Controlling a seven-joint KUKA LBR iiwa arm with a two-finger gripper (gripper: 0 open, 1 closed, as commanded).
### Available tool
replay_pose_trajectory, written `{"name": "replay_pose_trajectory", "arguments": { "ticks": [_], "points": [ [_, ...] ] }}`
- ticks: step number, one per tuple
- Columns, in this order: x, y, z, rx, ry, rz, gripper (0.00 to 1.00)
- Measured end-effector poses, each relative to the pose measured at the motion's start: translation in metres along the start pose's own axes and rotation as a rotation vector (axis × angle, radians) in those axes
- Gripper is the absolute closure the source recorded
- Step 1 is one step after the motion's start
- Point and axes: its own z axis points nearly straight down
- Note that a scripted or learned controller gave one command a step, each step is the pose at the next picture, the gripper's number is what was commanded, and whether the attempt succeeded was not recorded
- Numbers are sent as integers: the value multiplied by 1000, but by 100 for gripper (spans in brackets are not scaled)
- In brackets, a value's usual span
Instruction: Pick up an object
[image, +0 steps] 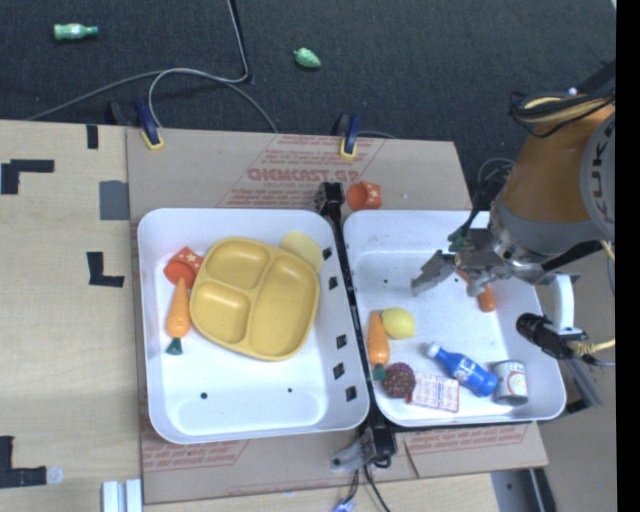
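In right bin (520, 235): gripper (462, 274) over bare floor
Fingers: spread apart, nothing between
Lemon (398, 322): at gripper's 8 o'clock, apart

the bench (60, 330) is pale wood, with a sheet of brown cardboard (290, 165) laid over its middle and held at the far edge by two clamps (349, 135) (yellow-tipped, one toward each end). two white bins sit side by side on the cardboard: the left bin (160, 390) and the right bin (400, 232), touching along a black divider. an orange-red toy (364, 195) lies on the cardboard just behind the bins.
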Motion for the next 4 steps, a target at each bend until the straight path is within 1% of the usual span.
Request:
{"name": "replay_pose_trajectory", "arguments": {
  "ticks": [1,2,3,4],
  "points": [
    [41,7,35,2,0,-1,0],
    [6,37,121,3,-1,1,0],
    [15,-9,132,-6,-1,0,0],
    [8,17,133,-2,0,1,0]
  ]
}}
